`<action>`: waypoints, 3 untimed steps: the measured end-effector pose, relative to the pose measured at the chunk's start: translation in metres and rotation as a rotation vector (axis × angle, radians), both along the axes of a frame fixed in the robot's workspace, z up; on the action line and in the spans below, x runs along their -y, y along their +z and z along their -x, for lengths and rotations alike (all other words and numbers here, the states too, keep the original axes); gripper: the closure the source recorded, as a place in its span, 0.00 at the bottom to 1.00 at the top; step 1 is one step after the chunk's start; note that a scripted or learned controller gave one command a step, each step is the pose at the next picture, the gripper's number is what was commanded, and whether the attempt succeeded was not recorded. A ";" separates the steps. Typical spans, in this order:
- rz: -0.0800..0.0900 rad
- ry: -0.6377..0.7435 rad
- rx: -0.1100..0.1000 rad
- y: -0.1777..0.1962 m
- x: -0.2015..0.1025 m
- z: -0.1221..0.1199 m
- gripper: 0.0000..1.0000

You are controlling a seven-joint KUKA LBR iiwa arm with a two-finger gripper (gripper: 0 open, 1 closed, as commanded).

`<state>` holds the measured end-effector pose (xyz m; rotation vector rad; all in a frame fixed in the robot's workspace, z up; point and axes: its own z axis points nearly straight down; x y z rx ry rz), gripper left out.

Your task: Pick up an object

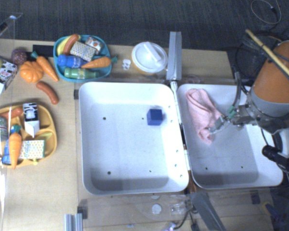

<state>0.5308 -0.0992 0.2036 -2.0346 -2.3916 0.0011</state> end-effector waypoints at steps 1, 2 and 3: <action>0.001 0.093 0.005 -0.106 -0.005 -0.035 0.00; 0.001 0.094 0.008 -0.095 -0.006 -0.036 1.00; 0.001 0.043 0.004 -0.052 -0.010 -0.052 1.00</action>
